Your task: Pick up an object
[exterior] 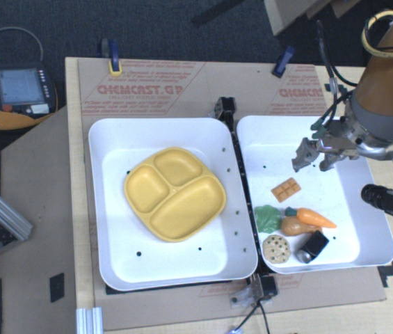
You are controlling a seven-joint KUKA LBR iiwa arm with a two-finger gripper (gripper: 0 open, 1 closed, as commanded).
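The fingers (316, 156) hover spread and unladen above the cracker (286, 188), arm cut off right.

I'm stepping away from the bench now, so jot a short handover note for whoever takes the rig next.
Gripper: over the right bin, above the toys, nothing between its fingers.
Things: brown waffle piece just below the gripper; carrot, green leafy toy, round cracker and small black block clustered at the bin's near edge. Yellow divided plate sits in the left bin.
Done: nothing picked.
Left: descend, grasp one item, lift.
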